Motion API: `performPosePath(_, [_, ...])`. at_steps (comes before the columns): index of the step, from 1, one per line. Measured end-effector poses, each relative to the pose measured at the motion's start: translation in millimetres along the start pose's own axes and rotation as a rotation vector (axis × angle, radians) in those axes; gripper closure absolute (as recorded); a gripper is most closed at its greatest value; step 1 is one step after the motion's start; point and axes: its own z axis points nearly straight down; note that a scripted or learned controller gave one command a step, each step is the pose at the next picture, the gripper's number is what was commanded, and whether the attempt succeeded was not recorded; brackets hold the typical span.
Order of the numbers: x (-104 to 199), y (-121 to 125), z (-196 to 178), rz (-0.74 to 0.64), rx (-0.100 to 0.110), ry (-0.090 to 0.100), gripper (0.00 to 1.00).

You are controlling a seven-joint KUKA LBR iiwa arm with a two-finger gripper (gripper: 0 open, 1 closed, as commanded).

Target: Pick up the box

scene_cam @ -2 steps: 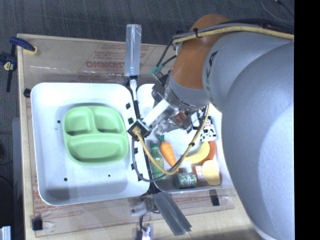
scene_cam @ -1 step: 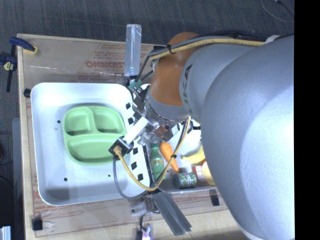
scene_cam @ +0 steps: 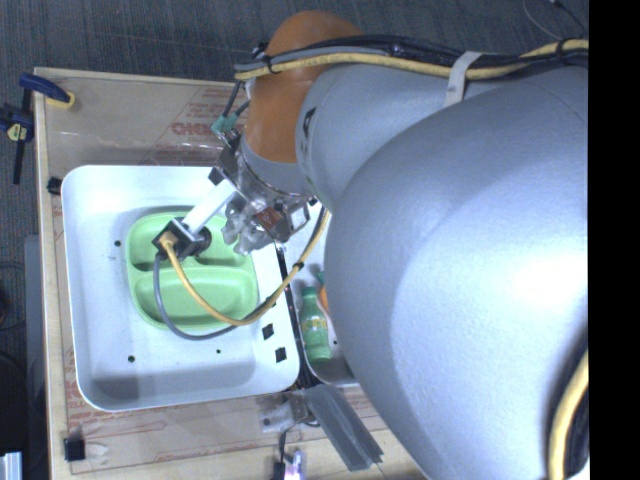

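Camera view: looking down at a slant on the bench (scene_cam: 130,108), where two white bins are sitting side by side.
Arm: the grey arm (scene_cam: 450,268) is reaching in from the right and is covering nearly all of the right bin (scene_cam: 318,366).
In the way: the arm's bulk is hiding most of the right bin; a small green thing (scene_cam: 314,323) is showing in the strip left uncovered.
Bench edge: blue clamps (scene_cam: 45,90) are gripping the far left corner.
Box: the green box (scene_cam: 200,288), shallow with two hollows, is lying in the middle of the left bin (scene_cam: 90,298).
Gripper: the gripper (scene_cam: 252,226) is hanging over the box's upper right corner, close above it; whether they touch cannot be told.
Gripper state: cannot tell how far it is open, and nothing is visibly being held.
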Motion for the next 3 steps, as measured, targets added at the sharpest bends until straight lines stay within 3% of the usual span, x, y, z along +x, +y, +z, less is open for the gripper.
performPosePath(1, [0.0, 0.0, 0.0, 0.0, 0.0, 0.0, 0.0])
performPosePath(2, [-41.8, 17.6, 67.5, 0.155, 0.0, 0.001, 0.0])
performPosePath(3, [-66.0, -33.9, 40.3, 0.085, 0.0, 0.002, 0.0])
